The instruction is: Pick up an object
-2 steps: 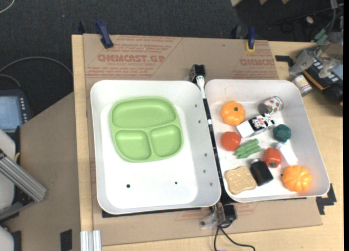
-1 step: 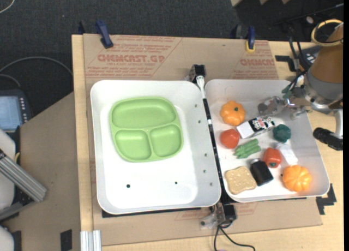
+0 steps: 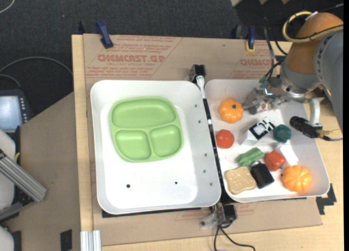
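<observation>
The right bin (image 3: 316, 160) holds several small toys. An orange pumpkin (image 3: 230, 110) lies at its upper left, with a red tomato (image 3: 224, 138) below it. Lower down are a green vegetable (image 3: 250, 156), a red piece (image 3: 275, 160), a tan cracker (image 3: 240, 179), a black block (image 3: 262, 175) and a second orange pumpkin (image 3: 296, 178). A black-and-white piece (image 3: 262, 129) and a dark green piece (image 3: 282, 133) sit mid-bin. My gripper (image 3: 263, 101) hangs low over the bin's upper part, just right of the first pumpkin and above the black-and-white piece.
The left bin (image 3: 109, 190) carries a green three-section plate (image 3: 146, 128). A black bar-shaped part (image 3: 305, 126) juts over the right bin's right side beneath the arm. The grey and orange arm (image 3: 311, 48) covers the bin's upper right corner.
</observation>
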`<state>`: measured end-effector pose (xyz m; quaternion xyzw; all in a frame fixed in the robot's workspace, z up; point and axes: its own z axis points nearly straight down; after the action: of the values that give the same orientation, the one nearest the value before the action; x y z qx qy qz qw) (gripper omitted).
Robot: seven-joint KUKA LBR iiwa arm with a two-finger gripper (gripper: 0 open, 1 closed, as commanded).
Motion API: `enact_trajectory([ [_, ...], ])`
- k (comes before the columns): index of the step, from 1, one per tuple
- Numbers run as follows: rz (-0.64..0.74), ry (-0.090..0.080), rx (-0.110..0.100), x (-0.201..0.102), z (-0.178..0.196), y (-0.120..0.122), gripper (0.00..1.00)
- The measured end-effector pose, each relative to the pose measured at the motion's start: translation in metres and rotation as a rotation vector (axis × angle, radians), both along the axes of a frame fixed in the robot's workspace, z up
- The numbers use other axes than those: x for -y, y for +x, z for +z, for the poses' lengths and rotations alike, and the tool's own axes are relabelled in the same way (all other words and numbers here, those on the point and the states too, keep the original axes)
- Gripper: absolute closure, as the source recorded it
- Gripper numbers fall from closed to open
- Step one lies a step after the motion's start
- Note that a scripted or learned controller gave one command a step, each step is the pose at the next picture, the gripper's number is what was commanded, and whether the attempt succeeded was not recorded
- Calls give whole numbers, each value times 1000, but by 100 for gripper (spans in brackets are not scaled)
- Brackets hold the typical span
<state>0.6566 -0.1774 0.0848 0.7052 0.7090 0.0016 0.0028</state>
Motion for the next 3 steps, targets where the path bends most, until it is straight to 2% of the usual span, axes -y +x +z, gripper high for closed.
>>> enact_trajectory([
  [1, -8, 5, -14, -21, 0, -112, 0],
  [2, -7, 0, 0, -19, 12, -106, 100],
  [3, 3, 3, 3, -98, 107, -101, 100],
])
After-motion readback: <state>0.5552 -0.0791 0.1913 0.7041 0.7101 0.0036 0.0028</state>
